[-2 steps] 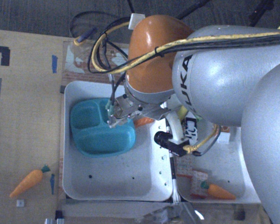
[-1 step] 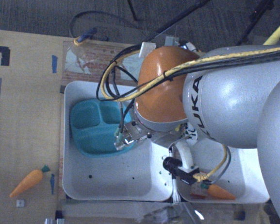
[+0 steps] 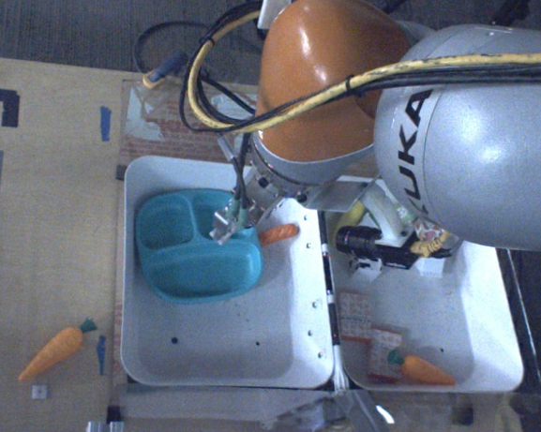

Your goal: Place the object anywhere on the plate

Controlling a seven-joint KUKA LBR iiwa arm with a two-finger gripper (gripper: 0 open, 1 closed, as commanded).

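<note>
Gripper: the gripper (image 3: pixel 226 223) hangs over the right side of the teal plate (image 3: pixel 192 251); whether its tips are spread or closed, I cannot tell, and nothing can be made out between them.
Task object: a small orange carrot (image 3: pixel 279 232) lies on the floor of the left bin (image 3: pixel 231 348), just beside the plate's right rim and close to the gripper tips, apparently off the plate.
Plate: a divided dish with compartments, sitting in the upper-left part of the left bin, tilted a little relative to the bin walls.
Risk: judging from this, the carrot sits against the plate's raised rim, so a descent could land on the rim, or nudge the carrot away or slide the plate.
Risk, second: the carrot is thin and tapered; a pinch off its middle could squirt it out sideways.
Edges: the wall shared with the right bin (image 3: pixel 483 370) runs just right of the carrot, limiting approach from that side.
Open room: the lower half of the left bin is bare floor, giving free space below the plate.
Other things: another carrot (image 3: pixel 423 370) lies in the right bin near some packets (image 3: pixel 369 327); a third carrot (image 3: pixel 53 350) rests on the bench (image 3: pixel 43 237) outside the bins.
</note>
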